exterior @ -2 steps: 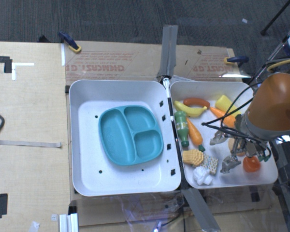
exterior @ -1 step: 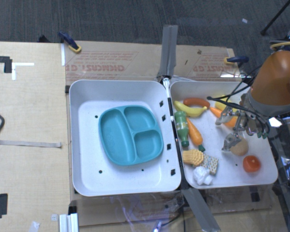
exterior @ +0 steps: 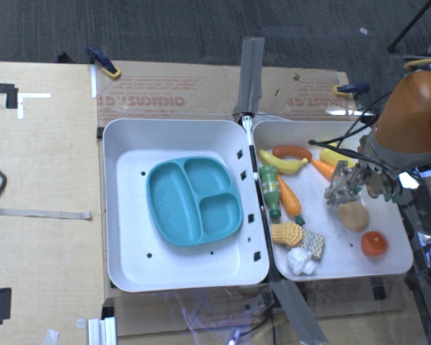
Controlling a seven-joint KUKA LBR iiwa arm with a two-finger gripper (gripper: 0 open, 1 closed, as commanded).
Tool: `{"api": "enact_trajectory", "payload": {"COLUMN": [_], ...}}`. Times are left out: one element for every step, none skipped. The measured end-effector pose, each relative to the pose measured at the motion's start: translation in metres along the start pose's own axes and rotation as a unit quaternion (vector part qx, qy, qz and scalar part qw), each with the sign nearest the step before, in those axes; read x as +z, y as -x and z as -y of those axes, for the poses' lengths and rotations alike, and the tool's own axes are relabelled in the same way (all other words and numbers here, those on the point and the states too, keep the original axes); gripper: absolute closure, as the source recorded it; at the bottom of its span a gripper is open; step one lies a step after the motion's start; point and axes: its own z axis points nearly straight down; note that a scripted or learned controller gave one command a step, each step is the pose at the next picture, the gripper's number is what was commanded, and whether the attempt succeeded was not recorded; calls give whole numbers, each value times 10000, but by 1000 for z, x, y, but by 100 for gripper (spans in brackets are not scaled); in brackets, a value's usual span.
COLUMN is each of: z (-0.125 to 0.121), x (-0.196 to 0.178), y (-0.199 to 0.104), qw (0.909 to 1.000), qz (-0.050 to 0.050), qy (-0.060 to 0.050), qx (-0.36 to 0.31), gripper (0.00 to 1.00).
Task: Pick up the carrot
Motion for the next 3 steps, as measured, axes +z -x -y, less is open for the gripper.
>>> {"api": "enact_trajectory", "payload": {"z": [0, -1, -1], "x": [0, -11, -11], "y": [0, 2, 2], "qw": [10000, 10000, 10000], "qz": [-1, 27, 27], "qy": [1, -8, -7], "qx": [2, -13, -12], "gripper": [0, 100, 0]}}
